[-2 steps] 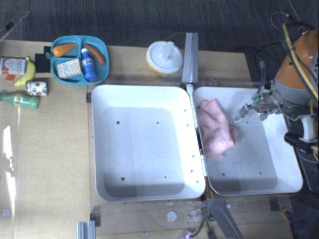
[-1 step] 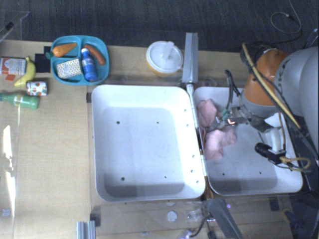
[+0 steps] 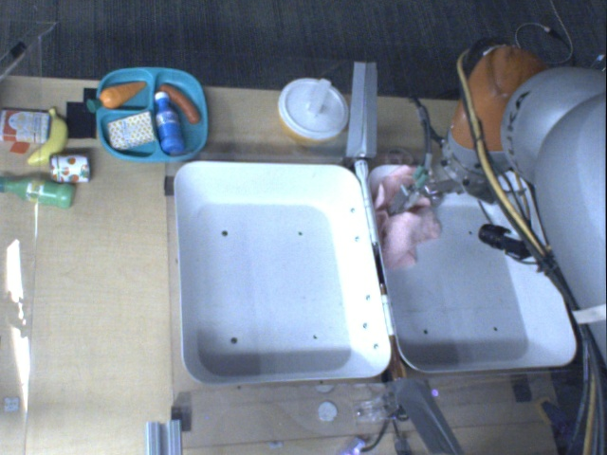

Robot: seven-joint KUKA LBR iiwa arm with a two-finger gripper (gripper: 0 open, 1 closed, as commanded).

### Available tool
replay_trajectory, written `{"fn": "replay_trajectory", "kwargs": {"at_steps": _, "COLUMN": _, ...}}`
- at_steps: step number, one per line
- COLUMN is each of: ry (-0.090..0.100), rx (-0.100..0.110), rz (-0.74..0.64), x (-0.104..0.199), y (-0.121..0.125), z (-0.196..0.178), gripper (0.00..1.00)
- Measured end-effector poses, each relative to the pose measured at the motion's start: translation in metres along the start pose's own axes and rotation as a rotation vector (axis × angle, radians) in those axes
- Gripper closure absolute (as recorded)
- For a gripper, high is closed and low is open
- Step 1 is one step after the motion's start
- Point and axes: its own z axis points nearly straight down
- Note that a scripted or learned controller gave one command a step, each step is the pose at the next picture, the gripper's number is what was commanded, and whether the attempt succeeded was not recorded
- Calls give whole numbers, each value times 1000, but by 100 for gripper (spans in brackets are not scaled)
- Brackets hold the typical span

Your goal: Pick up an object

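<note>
Item: pink cloth [image 3: 406,230], crumpled in the right bin [image 3: 493,335], far-left corner, against the divider. Gripper [image 3: 418,190] at the cloth's upper edge; jaw state cannot be told. Left bin [image 3: 275,254] alongside. Status: reach made, lift not yet evident

Arm reaching in from the right

The grey arm [image 3: 560,159] bends leftward, orange band high, its hand [image 3: 417,192] lowered and pointing left.

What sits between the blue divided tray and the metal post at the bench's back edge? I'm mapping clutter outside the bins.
In the camera view, a white lidded cup stands between the blue tray and the post.
</note>
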Motion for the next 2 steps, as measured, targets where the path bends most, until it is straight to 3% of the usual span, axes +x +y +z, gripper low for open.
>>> {"fn": "replay_trajectory", "kwargs": {"at_steps": 1, "ry": -7, "rx": -17, "rz": -99, "x": 10, "y": -55, "z": -1, "gripper": 0}}
{"fn": "replay_trajectory", "kwargs": {"at_steps": 2, "ry": -3, "rx": -6, "rz": -56, "x": 2, "y": -4, "z": 0, "gripper": 0}}
